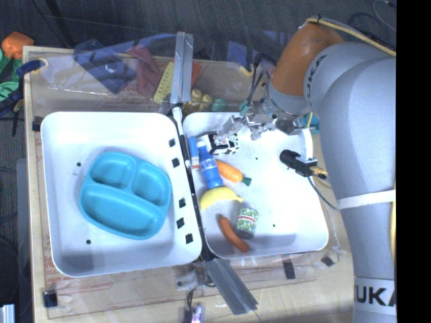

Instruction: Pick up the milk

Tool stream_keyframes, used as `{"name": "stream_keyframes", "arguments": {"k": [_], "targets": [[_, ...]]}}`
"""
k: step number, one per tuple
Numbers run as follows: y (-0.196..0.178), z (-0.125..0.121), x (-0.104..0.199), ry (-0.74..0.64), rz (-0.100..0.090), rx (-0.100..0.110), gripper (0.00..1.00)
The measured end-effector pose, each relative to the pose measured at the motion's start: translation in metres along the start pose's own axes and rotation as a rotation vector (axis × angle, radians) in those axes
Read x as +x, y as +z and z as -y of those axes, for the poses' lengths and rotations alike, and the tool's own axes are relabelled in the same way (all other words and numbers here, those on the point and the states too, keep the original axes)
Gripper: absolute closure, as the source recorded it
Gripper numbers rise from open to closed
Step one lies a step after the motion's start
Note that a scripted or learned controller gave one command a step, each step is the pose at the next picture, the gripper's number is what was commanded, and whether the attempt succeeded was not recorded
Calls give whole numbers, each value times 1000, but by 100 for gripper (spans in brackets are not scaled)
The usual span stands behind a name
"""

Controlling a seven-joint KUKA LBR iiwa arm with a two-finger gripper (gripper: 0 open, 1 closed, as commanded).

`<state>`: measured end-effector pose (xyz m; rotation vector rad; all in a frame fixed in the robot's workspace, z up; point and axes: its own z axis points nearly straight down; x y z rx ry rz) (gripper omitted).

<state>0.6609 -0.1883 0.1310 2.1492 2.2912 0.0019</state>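
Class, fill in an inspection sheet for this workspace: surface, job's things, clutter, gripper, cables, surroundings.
Surface: two white bins side by side on a bench.
Job's things: milk, cow-patterned carton, at the right bin's far left.
Clutter: blue bottle, carrot, banana, sausage, can in the right bin; blue tray in the left bin.
Gripper: gripper beside the milk.
Cables: black cables behind the wrist.
Surroundings: dark floor, toys at far left.

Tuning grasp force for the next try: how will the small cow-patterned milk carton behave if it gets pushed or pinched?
The small black-and-white cow-patterned milk carton looks boxy with flat faces, so it should slide or tip rather than roll. It seems a toy-sized item, probably light and easily knocked aside. It sits close to the blue bottle, so a push may jam it against that.
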Motion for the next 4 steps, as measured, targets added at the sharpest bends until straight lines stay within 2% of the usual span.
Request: {"name": "stream_keyframes", "arguments": {"k": [4], "targets": [[0, 0, 0, 0, 0, 0, 0]]}}
